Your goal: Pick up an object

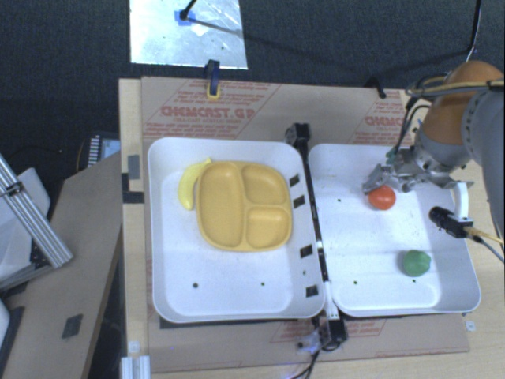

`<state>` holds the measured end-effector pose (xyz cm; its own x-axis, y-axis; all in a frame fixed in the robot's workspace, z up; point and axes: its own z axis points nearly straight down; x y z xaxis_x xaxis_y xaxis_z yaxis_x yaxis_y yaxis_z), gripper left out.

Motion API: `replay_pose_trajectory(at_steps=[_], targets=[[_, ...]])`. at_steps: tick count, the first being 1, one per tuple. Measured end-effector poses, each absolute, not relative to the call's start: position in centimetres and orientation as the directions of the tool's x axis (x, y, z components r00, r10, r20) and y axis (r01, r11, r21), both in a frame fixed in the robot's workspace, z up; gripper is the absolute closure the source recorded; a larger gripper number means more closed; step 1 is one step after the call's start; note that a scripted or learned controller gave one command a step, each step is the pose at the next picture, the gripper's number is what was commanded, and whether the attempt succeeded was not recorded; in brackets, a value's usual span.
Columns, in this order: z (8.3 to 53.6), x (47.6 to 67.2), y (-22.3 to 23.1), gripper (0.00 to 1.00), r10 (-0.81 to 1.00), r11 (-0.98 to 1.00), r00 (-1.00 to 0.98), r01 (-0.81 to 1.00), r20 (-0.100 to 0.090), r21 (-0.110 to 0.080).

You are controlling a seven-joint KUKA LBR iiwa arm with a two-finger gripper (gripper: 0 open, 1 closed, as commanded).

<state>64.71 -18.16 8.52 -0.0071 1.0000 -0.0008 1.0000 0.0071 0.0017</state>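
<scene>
Right bin point(347, 290): my gripper point(384, 181), grip state unreadable, just above tomato point(382, 199); lime point(416, 262) apart; left bin point(170, 283): tray point(241, 205), banana point(188, 185).

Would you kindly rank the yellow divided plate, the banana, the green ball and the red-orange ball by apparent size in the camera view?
1. Yellow divided plate
2. Banana, partly hidden by the plate
3. Green ball and red-orange ball: too alike to rank.
</scene>
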Motion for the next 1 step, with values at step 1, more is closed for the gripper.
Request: replay_pose_trajectory(at_steps=[1], targets=[[9.70,64.85,-18.17,1.00,1.000,0.009,-0.009,1.000,-0.002,0.006]])
